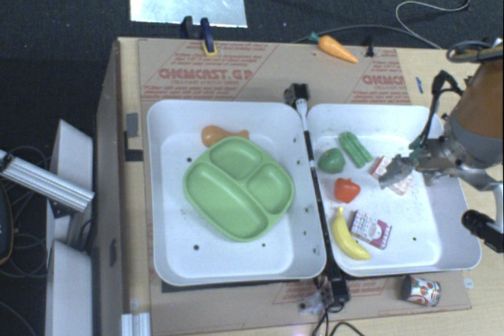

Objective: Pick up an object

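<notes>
Claw (pixel 391 171) sits low in the right bin (pixel 453 248), over a small pink-and-white packet (pixel 400 183) near the bin's middle-right — whether the claw is open, closed or gripping can't be told at this size, and no object shows clearly between its tips. Likely the packet is the pick target, since the claw is right on top of it; contact unclear.

Other candidates in the same bin: green pepper (pixel 331 160) and green ridged vegetable (pixel 355 149) up left, touching or nearly so; red pepper (pixel 346 189) just below them; banana (pixel 346 236) along the left wall, with a pink carton (pixel 370 230) just beside it. Clustered left, so the packet stands apart — easier approach from the arm's side.

Left bin (pixel 177 248) holds a green divided tray (pixel 239 187) with an orange item (pixel 213 134) tucked behind it. Carrot (pixel 338 48) lies on the bench beyond the bins, can (pixel 420 290) at the front edge.
</notes>
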Available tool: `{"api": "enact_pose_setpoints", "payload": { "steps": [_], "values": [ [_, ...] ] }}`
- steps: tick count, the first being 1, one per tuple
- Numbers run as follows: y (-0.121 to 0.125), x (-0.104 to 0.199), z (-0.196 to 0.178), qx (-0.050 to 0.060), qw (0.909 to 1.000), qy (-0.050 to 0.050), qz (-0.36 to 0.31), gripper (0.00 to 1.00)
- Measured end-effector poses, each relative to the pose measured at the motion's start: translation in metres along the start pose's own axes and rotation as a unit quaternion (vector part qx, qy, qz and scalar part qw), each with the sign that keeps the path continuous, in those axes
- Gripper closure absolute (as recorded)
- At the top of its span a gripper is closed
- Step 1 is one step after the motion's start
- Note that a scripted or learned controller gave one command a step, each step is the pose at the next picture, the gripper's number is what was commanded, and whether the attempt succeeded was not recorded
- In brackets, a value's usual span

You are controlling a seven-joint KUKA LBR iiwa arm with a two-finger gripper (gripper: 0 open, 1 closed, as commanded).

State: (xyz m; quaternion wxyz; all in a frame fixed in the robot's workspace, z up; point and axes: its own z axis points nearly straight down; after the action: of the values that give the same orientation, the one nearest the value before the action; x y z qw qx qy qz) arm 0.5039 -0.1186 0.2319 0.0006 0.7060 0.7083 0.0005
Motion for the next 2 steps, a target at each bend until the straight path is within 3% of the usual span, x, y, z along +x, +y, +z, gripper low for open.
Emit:
{"api": "enact_pose_setpoints", "payload": {
  "steps": [1,2],
  "values": [
    [0.075,0.007,0.143,-0.006,1.0000,-0.001,0.000,0.00],
    [0.136,0.019,0.149,0.007,1.0000,-0.002,0.000,0.00]
  ]
}}
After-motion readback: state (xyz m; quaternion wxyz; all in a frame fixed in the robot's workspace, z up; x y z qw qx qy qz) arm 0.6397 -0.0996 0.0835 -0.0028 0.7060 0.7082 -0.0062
